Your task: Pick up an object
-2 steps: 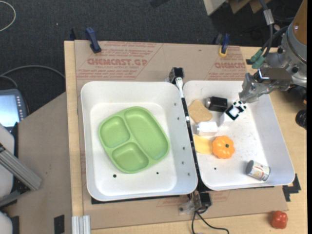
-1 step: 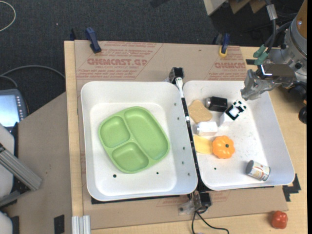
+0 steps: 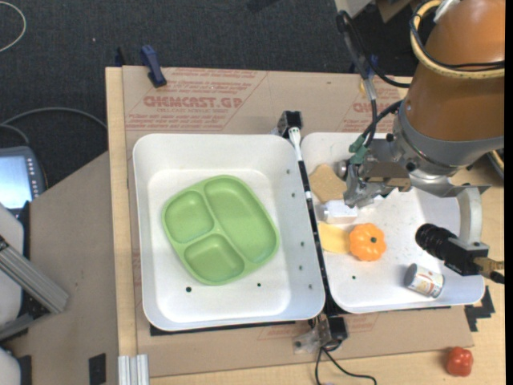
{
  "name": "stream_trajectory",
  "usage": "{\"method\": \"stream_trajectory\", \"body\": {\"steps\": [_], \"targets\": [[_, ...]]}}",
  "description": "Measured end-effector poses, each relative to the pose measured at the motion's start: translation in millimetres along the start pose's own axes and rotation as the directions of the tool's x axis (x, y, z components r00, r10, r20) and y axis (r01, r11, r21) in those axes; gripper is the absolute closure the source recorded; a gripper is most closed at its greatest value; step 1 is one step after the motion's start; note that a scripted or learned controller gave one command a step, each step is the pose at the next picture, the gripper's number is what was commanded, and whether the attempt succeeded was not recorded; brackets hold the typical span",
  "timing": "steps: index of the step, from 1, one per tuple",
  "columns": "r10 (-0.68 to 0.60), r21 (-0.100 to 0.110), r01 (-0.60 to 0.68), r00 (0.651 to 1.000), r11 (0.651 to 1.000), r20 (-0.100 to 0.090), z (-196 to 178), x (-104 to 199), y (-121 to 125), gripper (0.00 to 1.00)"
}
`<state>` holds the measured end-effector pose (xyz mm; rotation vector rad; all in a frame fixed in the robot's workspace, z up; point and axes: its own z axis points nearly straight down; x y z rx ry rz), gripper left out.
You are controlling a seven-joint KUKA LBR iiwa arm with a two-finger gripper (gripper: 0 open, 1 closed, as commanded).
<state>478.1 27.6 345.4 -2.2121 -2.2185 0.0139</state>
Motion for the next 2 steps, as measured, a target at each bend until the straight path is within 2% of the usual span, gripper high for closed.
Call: {"method": "stream_trajectory", "body": {"steps": [1,2], "targets": [[0.000,-0.005,0.000,1.000,1.000,-0.001,40.4,35.2,0.9,1.00],[0.007,-0.023,-0.007,1.000,1.000,0.000,-41.9,0.2,1.5,1.00]]}}
